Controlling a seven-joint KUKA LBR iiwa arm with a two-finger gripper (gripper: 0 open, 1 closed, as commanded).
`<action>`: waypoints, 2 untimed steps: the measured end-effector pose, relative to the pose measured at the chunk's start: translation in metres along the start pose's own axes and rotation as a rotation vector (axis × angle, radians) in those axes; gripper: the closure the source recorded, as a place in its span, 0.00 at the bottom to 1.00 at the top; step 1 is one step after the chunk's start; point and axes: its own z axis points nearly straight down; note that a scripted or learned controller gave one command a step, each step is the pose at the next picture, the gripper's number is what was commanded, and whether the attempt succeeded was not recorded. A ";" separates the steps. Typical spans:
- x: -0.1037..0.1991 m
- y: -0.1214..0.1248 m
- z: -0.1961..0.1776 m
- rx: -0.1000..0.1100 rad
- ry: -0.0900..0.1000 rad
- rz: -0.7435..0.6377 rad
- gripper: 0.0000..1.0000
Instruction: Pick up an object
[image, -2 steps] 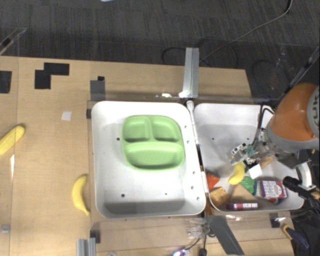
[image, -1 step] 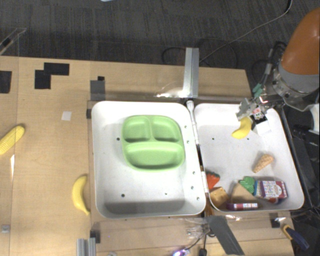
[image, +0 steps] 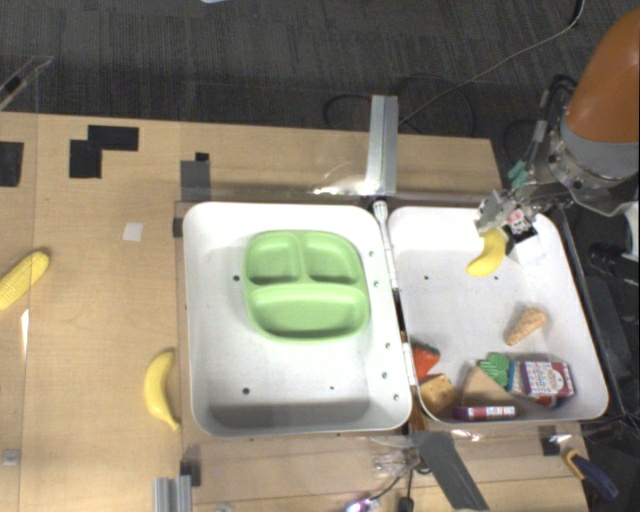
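Observation:
My gripper (image: 506, 222) hangs over the far part of the right bin (image: 560, 290), below the arm's orange band. A small yellow banana (image: 487, 256) dangles upright from its fingertips, its top end pinched between them and its lower end just above the bin floor. Other objects lie in the near part of the same bin: a tan cone-shaped piece (image: 526, 325), a red piece (image: 425, 357), a brown chunk (image: 436, 390), a green wedge (image: 489, 370), a printed packet (image: 541, 379) and a dark marker (image: 486, 411).
The left bin (image: 215, 330) holds a green divided plate (image: 305, 283). On the wooden bench to the left lie a second banana (image: 160, 388) and a corn cob (image: 22, 280). A metal post (image: 384, 145) stands behind the divider between the bins.

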 end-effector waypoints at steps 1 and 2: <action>-0.010 0.025 -0.081 0.004 0.002 0.031 1.00; 0.022 -0.049 0.017 0.009 0.004 0.047 1.00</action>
